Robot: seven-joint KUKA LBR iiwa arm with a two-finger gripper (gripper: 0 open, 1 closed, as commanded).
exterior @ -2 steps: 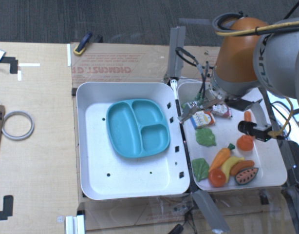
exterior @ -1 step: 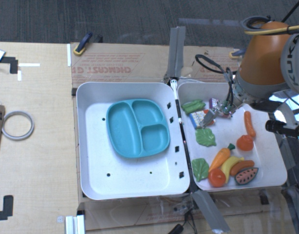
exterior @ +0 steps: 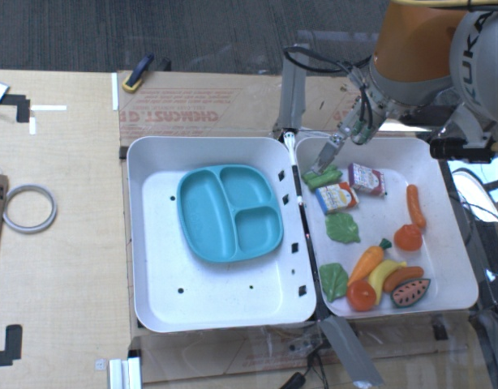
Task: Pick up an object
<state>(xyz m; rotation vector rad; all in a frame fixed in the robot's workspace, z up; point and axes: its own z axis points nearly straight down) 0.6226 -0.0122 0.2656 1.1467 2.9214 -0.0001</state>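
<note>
Left white bin (exterior: 152, 298) holds a teal three-compartment plastic tray (exterior: 230, 212). Right of the tray, in the right white bin (exterior: 452, 294), the grey two-finger gripper (exterior: 324, 167) comes down onto a flat green toy piece (exterior: 322, 177), probably touching; finger spread can't be told. Farther right of the tray: small red-white packet (exterior: 367, 178), orange toy carrot (exterior: 414, 204).
</note>
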